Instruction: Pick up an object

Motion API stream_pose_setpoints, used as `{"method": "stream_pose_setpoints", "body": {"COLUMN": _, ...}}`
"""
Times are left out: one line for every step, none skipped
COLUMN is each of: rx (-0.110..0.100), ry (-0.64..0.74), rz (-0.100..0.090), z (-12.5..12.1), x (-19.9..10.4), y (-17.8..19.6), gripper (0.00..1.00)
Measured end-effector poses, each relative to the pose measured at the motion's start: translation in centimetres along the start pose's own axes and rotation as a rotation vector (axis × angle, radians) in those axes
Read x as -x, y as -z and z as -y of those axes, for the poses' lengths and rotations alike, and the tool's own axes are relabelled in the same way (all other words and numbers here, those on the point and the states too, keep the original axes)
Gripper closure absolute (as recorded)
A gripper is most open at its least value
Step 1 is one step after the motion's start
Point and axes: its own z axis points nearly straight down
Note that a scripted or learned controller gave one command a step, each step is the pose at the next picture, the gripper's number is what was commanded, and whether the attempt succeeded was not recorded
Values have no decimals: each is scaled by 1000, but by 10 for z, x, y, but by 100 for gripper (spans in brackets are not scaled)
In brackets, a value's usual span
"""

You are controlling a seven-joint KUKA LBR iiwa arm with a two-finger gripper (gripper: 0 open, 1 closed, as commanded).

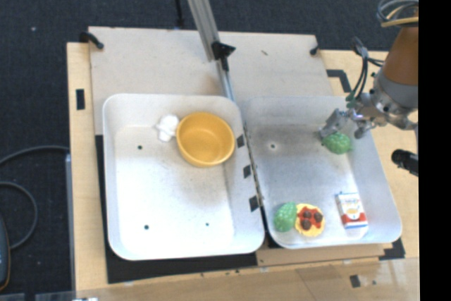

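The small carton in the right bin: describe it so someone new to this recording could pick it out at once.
Start at the right bin, the one nearest the arm, and go to its near right corner. The small carton lies there, white with red and blue print. It is the only boxy item; its neighbours to the left are a round red-and-yellow piece and a green lump.

one fixed camera looks down slantwise on both bins [113, 151] from above
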Motion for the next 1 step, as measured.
{"method": "stream_pose_setpoints", "body": {"rx": 0, "ry": -2, "rz": -2, "z": 0, "x": 1, "y": -62, "gripper": 0}}
